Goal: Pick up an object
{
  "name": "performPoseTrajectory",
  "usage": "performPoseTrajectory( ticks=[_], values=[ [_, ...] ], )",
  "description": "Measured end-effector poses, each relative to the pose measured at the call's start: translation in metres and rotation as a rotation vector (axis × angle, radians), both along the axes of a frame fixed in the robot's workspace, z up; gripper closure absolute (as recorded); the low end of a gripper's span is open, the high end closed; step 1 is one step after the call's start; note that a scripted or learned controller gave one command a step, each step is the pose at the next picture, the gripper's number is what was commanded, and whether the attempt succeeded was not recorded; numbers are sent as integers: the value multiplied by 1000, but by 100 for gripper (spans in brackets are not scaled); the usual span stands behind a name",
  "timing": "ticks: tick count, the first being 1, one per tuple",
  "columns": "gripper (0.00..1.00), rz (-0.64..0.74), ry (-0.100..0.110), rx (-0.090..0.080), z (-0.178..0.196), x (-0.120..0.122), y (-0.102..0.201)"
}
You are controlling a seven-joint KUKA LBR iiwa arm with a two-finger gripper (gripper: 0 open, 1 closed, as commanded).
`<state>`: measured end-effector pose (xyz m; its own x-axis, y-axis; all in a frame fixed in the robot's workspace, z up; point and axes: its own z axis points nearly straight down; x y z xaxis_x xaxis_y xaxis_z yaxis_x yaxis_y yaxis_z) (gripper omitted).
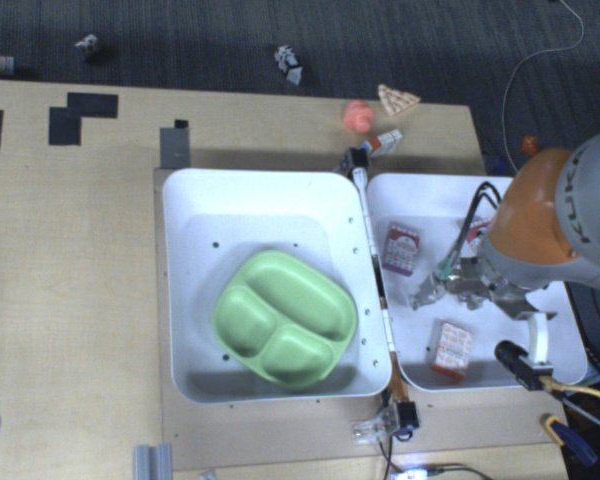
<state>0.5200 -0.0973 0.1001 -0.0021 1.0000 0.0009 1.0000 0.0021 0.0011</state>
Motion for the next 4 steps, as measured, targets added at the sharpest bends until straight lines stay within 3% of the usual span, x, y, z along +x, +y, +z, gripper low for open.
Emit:
performPoseTrajectory(
  ticks=[1,2,3,4],
  values=[
    [0,2,-7,-1,-13,49,11],
    [0,0,-9,-2,-13,20,15],
    [100,3,-15,-3,-1,22,15],
    [0,2,-14,-3,-2,22,15]
  ],
)
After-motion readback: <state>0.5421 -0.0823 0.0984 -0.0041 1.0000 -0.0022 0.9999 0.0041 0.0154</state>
